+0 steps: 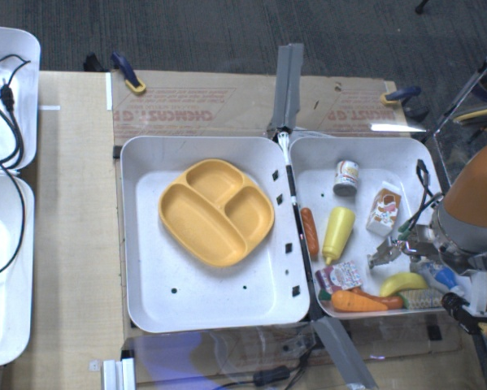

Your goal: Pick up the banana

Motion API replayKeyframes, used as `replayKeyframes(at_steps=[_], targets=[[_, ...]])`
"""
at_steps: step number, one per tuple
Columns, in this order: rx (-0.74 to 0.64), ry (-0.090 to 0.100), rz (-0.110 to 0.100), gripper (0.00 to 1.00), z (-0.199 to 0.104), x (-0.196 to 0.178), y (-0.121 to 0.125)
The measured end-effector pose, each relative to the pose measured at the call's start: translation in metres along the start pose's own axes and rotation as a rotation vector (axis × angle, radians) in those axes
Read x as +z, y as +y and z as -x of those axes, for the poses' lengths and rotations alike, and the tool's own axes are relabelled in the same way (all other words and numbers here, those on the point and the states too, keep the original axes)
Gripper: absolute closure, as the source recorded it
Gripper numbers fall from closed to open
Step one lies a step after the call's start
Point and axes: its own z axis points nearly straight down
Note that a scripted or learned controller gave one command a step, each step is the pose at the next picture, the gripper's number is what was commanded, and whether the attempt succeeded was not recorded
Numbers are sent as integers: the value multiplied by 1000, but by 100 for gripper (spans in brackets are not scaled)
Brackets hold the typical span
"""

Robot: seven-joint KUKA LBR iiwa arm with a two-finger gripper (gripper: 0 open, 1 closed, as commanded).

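Yellow banana lies in the right bin, beside a carrot. Gripper hangs just above it. I cannot tell its grip state.

Yellow banana flat in right bin, near front edge.

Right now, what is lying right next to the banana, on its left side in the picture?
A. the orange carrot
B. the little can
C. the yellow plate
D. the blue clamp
A: the orange carrot lies just left of and below the banana at the front of the right bin.
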Motion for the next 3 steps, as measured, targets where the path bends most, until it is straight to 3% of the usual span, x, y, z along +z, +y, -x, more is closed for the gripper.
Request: replayKeyframes(at_steps=[3], targets=[[-1,-1,2,0,0,0,1]])
